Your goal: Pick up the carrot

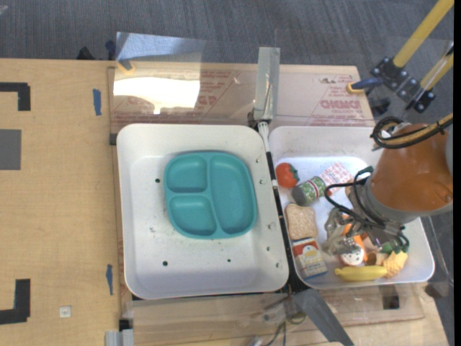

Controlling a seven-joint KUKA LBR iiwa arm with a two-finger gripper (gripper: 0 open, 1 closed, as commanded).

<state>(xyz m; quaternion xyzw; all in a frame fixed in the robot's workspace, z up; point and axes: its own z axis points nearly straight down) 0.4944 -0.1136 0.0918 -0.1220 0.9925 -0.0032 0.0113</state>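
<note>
Orange carrot (348, 230) lies beneath end effector (353, 238) — right bin (425, 262).

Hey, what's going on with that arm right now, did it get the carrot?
Gripper low in right bin, fingers hidden. Carrot an orange bit beside it, no grasp visible. Banana, corn, bread crowd around.

— How's the light over my bench?
— Bright and even, with soft shadows. Glare whitens the clear sheet (157, 92) behind the left bin (137, 215). My orange band (414, 175) looks slightly blurred; small items stay soft.
</note>
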